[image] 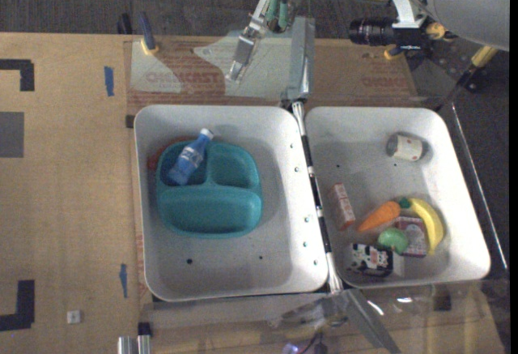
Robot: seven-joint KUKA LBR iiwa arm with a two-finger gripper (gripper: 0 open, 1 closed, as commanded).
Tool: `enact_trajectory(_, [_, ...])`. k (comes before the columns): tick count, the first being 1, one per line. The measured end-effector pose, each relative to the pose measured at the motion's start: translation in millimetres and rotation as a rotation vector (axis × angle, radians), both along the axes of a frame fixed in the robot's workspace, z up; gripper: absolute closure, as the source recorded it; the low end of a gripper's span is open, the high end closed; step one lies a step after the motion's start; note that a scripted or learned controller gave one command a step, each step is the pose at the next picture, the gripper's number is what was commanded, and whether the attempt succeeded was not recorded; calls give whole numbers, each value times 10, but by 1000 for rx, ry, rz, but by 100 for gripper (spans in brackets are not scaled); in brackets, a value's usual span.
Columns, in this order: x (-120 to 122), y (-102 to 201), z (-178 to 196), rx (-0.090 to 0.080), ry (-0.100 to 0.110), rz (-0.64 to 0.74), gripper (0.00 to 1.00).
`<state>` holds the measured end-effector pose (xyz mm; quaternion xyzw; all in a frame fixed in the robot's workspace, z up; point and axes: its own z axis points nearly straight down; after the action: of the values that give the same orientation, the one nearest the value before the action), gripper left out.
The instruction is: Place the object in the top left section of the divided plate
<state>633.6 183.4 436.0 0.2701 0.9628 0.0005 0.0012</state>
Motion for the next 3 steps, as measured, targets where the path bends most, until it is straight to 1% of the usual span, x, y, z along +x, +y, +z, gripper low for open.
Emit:
enact_trajectory(1, [-402, -551, -384, 0, 0, -10, 0])
enact_trajectory(2, [-799, -952, -5, 0, -2, -168, 0])
enact_trajectory(3, [-1509, -1281, -6, 0, 0, -94, 0])
